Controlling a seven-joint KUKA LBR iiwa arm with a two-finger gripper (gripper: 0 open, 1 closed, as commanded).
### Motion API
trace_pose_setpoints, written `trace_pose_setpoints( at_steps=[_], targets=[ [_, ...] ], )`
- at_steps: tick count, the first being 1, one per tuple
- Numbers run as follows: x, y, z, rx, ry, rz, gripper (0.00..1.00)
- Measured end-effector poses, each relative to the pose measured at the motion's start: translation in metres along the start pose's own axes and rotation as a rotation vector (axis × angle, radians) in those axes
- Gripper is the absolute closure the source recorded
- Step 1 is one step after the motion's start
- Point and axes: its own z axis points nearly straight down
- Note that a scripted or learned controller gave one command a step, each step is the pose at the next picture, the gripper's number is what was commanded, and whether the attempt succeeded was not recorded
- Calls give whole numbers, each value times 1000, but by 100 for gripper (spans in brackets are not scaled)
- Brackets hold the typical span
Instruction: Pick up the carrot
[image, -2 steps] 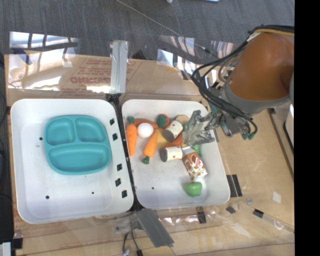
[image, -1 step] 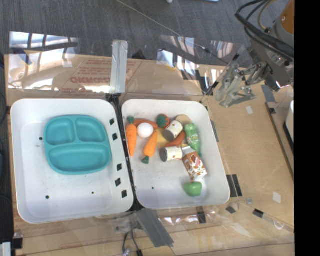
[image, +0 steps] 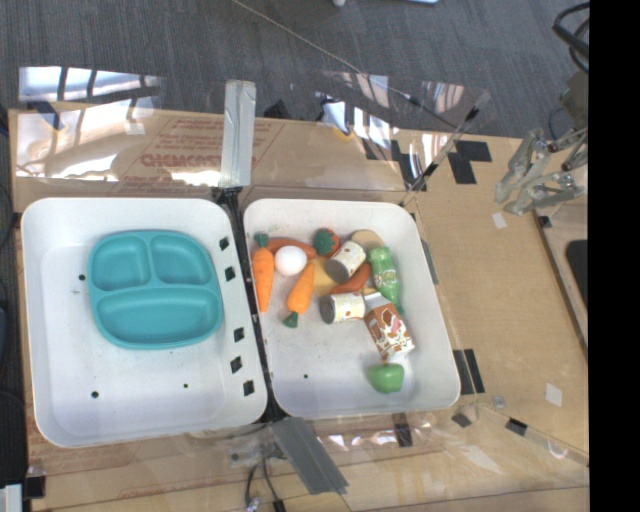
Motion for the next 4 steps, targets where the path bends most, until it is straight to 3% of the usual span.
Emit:
trace_pose_setpoints(
  at_steps=[1, 2, 4],
  targets=[
    [-50, -17, 4, -8, 5, -34, 100],
    [-109, -40, 5, -9, 4, -182, 100],
    [-110, -39, 4, -7, 2, -371, 100]
  ],
)
